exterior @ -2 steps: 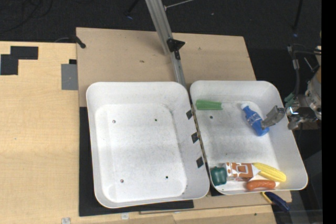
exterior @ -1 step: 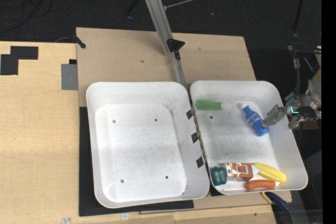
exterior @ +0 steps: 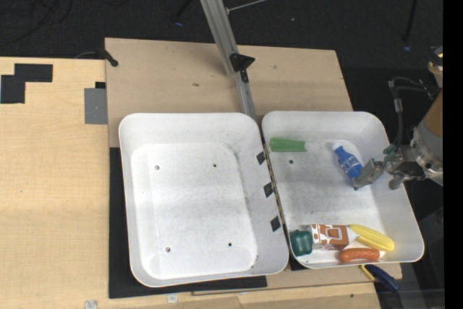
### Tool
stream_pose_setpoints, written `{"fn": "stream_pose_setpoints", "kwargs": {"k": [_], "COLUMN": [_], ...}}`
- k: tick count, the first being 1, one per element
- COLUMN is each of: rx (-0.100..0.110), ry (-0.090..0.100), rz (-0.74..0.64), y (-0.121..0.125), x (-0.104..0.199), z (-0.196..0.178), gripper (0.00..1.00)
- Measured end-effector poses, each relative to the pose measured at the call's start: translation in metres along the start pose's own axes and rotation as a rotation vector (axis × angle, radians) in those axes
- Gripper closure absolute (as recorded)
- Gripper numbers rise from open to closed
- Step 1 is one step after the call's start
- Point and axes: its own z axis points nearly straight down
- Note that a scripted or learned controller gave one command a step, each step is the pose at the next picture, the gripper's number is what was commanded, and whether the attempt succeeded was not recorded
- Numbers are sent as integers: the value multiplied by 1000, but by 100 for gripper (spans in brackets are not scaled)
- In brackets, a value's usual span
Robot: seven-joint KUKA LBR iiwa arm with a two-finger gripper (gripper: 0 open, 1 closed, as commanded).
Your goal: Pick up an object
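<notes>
The tool (exterior: 382, 175) is hovering with fingers spread, holding nothing, at the right bin's (exterior: 318, 123) right edge, just beside the blue bottle (exterior: 348, 161). The approach step is in hand; next it likely needs shifting left over the bottle, descending, then closing.

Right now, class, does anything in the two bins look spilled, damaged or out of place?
Nothing looks spilled or broken. The objects all sit in the right bin: a green block, a blue bottle, and a small cluster along its near edge. The gripper hangs beside the bottle.
</notes>
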Motion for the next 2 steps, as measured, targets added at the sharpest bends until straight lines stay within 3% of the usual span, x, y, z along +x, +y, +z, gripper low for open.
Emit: {"fn": "stream_pose_setpoints", "kwargs": {"k": [2], "rx": [-7], "ry": [-2], "rz": [2], "y": [4], "x": [7], "z": [106], "gripper": [0]}}
